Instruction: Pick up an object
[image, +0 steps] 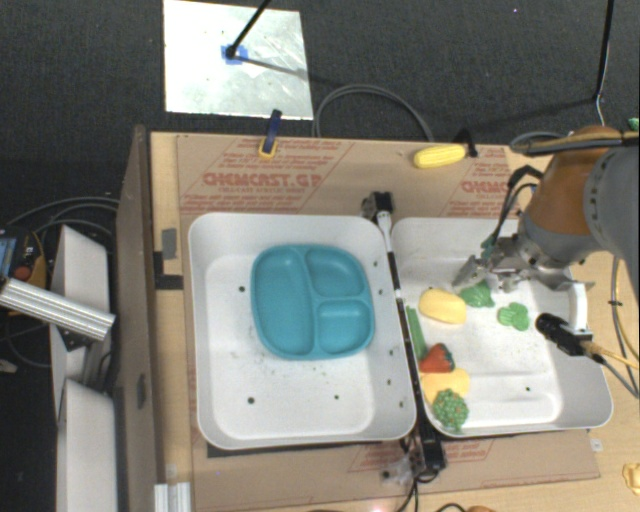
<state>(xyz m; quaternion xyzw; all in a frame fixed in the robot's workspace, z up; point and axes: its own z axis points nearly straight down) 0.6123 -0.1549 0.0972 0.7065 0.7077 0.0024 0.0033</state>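
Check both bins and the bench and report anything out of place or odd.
One thing stands out: a yellow corn-like piece lies on the cardboard behind the bins, outside both, while the other toy foods sit in the right bin. The blue divided plate lies flat in the left bin. No spill or damage is visible.

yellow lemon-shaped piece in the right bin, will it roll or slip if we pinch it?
Probably. The yellow lemon-shaped piece looks rounded and smooth, so it may squirt out of a pinch or roll on the right bin floor. It looks like a toy, likely light and stiff. The gripper hovers beside it.
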